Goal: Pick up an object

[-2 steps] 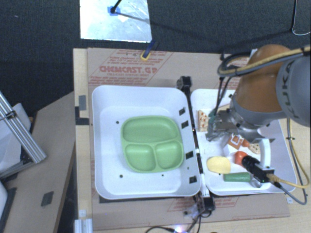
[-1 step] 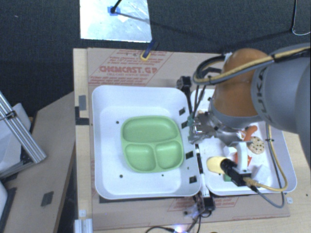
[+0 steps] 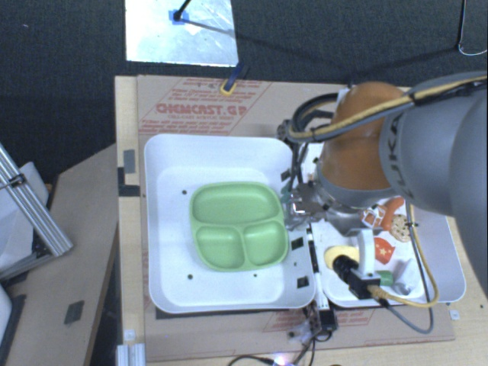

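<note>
A green three-compartment plate (image 3: 238,226) lies flat in the left white bin (image 3: 175,174). The grey arm with its orange band (image 3: 366,139) reaches in from the right and hangs over the seam between the two bins. Its gripper (image 3: 296,204) sits at the plate's right edge, seen from above with the wrist covering most of it. In the right bin (image 3: 450,277) lie small items: an orange and white piece (image 3: 387,219), a red piece (image 3: 383,250), a yellow object (image 3: 339,254) and a green bit (image 3: 387,278), partly hidden by the arm.
A black and yellow cable (image 3: 366,288) trails across the right bin's front. Brown cardboard (image 3: 198,109) lies under both bins. A shiny foil sheet (image 3: 181,21) rests on the dark floor behind. A metal frame (image 3: 30,212) stands at the left.
</note>
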You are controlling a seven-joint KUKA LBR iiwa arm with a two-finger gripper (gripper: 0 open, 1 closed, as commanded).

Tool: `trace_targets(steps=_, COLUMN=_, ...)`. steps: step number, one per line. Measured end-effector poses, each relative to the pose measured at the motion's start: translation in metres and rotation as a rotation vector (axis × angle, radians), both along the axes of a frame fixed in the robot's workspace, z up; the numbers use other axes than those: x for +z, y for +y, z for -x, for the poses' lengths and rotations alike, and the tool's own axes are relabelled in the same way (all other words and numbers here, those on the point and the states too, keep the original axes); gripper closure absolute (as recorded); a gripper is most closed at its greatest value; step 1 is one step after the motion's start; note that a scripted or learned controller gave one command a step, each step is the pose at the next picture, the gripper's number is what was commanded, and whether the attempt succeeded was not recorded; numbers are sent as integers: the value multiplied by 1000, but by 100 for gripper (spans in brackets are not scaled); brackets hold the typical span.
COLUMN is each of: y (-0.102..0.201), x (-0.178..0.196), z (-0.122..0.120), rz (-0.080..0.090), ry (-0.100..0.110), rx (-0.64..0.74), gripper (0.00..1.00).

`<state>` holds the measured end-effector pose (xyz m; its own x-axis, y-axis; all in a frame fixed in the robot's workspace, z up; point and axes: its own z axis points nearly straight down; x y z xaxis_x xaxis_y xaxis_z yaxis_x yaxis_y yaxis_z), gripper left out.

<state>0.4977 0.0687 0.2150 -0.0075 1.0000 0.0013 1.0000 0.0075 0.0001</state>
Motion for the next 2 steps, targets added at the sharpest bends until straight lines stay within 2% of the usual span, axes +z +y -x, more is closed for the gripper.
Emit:
trace_targets(steps=1, y=-2, x=12, z=-10, rz=1, ry=-2, rx=-2, gripper=100)
trace_targets(steps=2, y=1, x=17, z=-7, rz=0, ry=-1, rx=-1, gripper=100)
